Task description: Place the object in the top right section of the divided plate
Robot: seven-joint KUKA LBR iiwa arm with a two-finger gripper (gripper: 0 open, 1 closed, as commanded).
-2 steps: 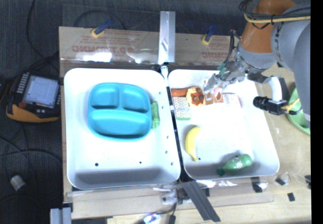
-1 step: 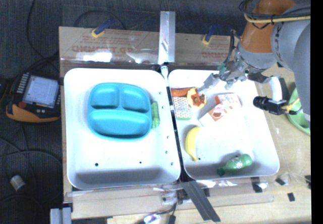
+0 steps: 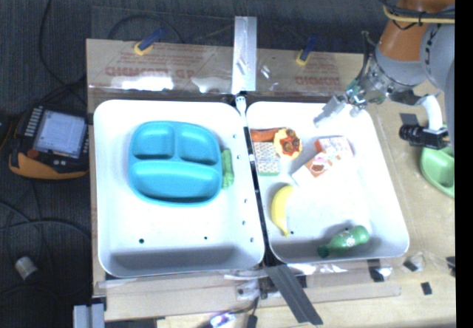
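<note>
Arm (image 3: 414, 31): enters from the upper right, orange band uppermost, wrist angled down and leftward over the far right corner of the right bin (image 3: 392, 208).
Gripper (image 3: 330, 111): above the right bin's far edge, tilted toward the bin floor; how far the jaws stand apart cannot be told, and nothing shows between them.
Divided plate (image 3: 176, 162): blue, three sections, lying in the left bin (image 3: 118, 245).
Green item (image 3: 227, 168): touching the plate's right rim.
Right bin contents: banana (image 3: 281, 207), green bottle (image 3: 346, 239), red-and-white carton (image 3: 325, 156), a colourful packet (image 3: 266, 153) with an orange-red piece (image 3: 287, 142) beside it.
</note>
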